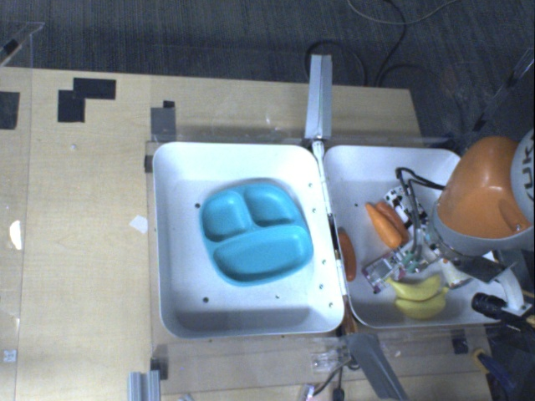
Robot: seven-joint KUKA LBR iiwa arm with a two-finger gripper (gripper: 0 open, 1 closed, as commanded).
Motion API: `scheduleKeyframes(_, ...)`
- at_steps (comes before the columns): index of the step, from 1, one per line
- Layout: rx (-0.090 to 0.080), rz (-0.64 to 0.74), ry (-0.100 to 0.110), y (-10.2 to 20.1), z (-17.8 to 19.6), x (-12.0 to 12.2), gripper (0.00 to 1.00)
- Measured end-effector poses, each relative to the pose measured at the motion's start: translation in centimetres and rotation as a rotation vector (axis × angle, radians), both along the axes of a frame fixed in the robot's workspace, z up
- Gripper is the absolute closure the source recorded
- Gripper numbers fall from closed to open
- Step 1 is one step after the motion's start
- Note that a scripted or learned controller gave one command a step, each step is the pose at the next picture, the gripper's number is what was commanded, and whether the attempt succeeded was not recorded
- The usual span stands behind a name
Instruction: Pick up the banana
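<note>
The yellow banana [420,296] lies in the right bin [359,174], close to its near wall. My gripper [388,236] hangs low over that bin, just left of and beyond the banana, and it is open. One finger [379,271] is by the banana's left end; the other [394,199] stands further back. An orange carrot [383,221] lies between the two fingers, which hold nothing. The grey wrist and orange band [481,199] cover the bin's right part.
A brown sausage-shaped item [346,254] lies along the right bin's left wall. The left bin [175,224] holds a blue divided tray [255,230]. A metal post [319,98] rises behind the bins, and cables trail on the dark floor beyond.
</note>
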State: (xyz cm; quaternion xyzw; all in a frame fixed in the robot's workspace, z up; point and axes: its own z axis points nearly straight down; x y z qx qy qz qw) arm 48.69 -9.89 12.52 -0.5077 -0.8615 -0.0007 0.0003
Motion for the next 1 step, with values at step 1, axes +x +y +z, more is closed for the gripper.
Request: scheduleKeyframes(1, -0.002, 0.147, -0.004, -5.1, 4.72, 0.07, 0.0)
